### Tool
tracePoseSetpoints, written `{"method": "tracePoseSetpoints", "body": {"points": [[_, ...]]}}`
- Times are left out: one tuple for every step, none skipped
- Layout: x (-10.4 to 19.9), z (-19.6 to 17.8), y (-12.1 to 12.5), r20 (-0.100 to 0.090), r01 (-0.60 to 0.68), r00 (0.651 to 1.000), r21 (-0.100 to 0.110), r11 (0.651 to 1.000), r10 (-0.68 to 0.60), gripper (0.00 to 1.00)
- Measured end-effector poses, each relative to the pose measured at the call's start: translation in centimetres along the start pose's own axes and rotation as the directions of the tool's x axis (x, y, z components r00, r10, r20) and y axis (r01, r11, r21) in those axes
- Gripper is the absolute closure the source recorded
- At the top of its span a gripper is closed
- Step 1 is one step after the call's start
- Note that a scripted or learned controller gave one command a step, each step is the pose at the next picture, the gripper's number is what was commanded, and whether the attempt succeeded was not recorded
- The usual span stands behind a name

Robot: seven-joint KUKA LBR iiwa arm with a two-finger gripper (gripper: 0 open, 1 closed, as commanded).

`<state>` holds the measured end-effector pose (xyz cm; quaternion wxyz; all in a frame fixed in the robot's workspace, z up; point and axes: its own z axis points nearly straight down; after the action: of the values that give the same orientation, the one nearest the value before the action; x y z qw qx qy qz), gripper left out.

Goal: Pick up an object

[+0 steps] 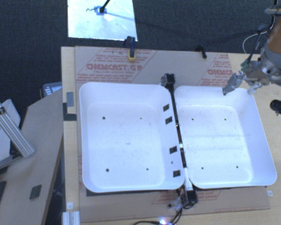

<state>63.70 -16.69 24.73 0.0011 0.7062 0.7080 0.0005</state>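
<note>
Nearest you, well below and to the left of the tool (240, 82), cables and a connector (185, 201) are sitting at the front end of the seam between the two bins. The right bin (261, 139) is lying just beneath the tool, its floor showing nothing but a few dark dots that look like holes; the left bin (91, 139) is lying farther to the tool's left and looking the same. A row of dark clips (171, 135) is running along the join.

The tool is hanging over the right bin's far right corner, at the rim. Its fingers (229, 85) are pointing down and left with a gap between them, so it is standing open and gripping nothing.

You are not seeing any object to pick in either bin, so I cannot tell you where the task's thing is. The job is looking to be at its opening, or between tries. Your next move is calling for a target first, then a descent over it with the fingers kept apart.

Beyond the tool to its left, the lettered cardboard sheet (145, 64) is covering the tabletop (68, 69), with a blue and yellow clamp (130, 49) at its far edge.
</note>
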Motion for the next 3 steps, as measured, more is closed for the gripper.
{"method": "tracePoseSetpoints", "body": {"points": [[7.0,-17.8,0.0,0.001,0.009,1.000,-0.018,1.000,-0.009,0.00],[6.6,-17.9,0.0,0.002,0.007,1.000,-0.006,1.000,-0.007,1.00],[8.2,-29.6,3.0,0.002,0.005,1.000,-0.014,1.000,-0.005,1.00]]}}
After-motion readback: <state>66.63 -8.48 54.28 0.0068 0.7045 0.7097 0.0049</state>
